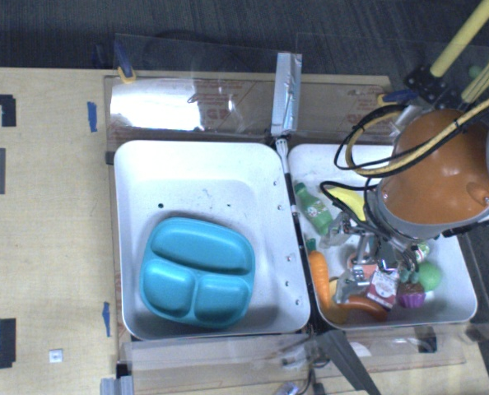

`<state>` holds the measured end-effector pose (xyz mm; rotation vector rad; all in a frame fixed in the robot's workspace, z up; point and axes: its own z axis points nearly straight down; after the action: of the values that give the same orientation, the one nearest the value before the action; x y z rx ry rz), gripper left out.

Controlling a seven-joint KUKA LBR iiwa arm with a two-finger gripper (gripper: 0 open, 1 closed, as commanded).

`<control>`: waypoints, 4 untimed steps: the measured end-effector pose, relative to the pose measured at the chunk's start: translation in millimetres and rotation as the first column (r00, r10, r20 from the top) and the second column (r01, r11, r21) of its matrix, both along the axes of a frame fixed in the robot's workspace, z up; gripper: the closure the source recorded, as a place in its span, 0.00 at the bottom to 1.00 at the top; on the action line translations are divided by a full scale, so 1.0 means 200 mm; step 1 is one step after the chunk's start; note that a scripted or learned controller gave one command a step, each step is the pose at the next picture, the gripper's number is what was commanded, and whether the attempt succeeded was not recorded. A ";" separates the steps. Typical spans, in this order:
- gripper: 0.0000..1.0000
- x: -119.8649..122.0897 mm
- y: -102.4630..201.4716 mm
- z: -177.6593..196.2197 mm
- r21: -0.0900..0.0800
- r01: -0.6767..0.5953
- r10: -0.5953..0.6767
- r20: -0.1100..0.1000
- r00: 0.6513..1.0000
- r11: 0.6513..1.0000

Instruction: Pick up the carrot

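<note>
Left bin [137, 171]: smooth white plastic, shallow, holding a glossy blue compartment tray [197, 271]; right bin [463, 303]: the carrot [319, 275] lies lengthwise against its left wall, orange, tapered; judged light, stiff, somewhat slick, best gripped across mid-body; gripper [361, 271] low just right of it among small toy foods; finger state cannot be determined.

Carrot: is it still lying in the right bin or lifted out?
In the bin. The carrot lies flat along the right bin's left wall, with the gripper beside it.
</note>
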<state>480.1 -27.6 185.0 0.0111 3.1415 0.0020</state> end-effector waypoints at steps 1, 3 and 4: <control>0.00 0.00 0.08 0.00 -0.001 -0.320 0.320 0.004 0.947 0.947; 0.00 0.05 0.10 0.00 -0.002 -0.427 0.427 0.007 0.904 0.904; 1.00 0.06 0.10 0.05 -0.002 -0.424 0.424 0.014 0.905 0.905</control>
<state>493.0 -7.5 196.0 -0.6691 3.0547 0.0034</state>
